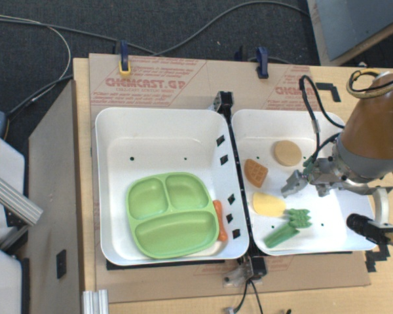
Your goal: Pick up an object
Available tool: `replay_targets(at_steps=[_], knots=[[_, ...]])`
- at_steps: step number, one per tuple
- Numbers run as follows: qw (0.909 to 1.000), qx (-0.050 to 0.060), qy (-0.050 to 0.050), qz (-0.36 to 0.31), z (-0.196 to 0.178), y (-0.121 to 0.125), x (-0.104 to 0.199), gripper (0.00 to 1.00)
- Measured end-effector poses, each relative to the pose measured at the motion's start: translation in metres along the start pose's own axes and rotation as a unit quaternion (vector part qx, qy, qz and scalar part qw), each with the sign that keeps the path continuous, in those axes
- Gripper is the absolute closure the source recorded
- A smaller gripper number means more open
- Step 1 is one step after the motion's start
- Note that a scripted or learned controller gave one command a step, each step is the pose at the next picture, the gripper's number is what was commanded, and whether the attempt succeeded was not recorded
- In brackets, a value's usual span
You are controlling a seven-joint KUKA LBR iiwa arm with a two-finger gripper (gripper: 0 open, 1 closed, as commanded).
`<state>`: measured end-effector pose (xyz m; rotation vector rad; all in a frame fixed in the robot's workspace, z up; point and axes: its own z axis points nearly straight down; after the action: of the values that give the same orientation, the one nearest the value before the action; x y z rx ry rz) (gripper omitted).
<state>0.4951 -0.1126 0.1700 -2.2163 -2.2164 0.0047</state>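
The right bin (pixel 327 126) holds four small things. A round tan bun (pixel 287 152) lies near its back. A brown waffle piece (pixel 255 172) rests by the left wall, and a yellow lemon-like piece (pixel 268 205) lies in front of it. A green leafy vegetable toy (pixel 288 227) lies near the front wall. My gripper (pixel 308 187) hovers over the middle of this bin, right of the yellow piece and just behind the green toy. Its two grey fingers stand apart with nothing between them.
A green divided plate (pixel 172 213) fills the front of the left bin (pixel 118 142), with an orange carrot (pixel 219 220) against the plate's right edge. A black divider runs between the bins. Clamps and cables sit at the bench's back edge.
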Motion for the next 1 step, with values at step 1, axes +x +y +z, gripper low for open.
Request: replay_targets(at_steps=[1], knots=[[1.0,0.0,0.0,0.0,0.0621,0.0047,0.0003,0.0]])
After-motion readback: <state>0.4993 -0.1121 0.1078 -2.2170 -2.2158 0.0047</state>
